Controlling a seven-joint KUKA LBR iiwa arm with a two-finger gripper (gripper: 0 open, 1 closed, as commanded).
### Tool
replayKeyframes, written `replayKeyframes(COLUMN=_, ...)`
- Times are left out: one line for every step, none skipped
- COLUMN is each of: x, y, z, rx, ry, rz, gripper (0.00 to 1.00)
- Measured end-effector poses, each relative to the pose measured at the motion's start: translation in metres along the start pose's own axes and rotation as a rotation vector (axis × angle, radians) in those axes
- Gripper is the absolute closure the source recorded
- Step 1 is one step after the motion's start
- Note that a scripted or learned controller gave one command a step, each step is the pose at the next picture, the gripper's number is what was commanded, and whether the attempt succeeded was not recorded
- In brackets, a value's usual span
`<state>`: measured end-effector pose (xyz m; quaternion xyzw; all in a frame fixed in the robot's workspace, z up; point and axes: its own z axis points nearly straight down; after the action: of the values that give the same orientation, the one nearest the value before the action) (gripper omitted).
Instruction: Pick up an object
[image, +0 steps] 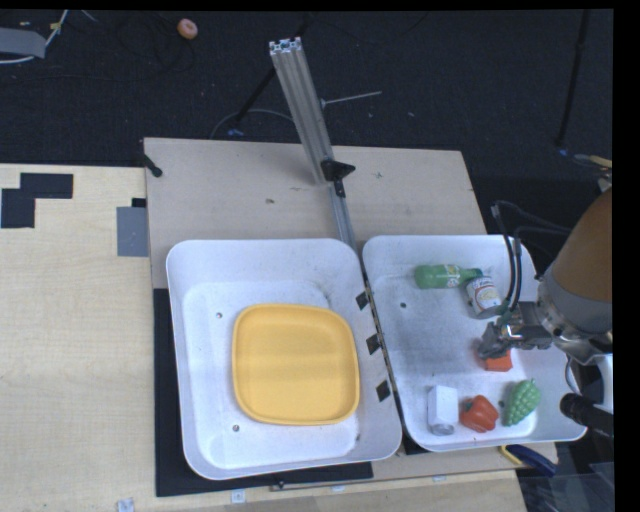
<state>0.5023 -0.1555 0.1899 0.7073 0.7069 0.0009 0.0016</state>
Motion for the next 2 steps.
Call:
replayKeyframes(x=0.005, y=0.003, z=-0.061, rx=-0.002, ry=0.000, rz=-0.001, gripper=1.00)
replayKeyframes(x=0.005, y=0.003, z=-0.074, rx=0.003, ry=0.001, rz=0.000, gripper=1.00)
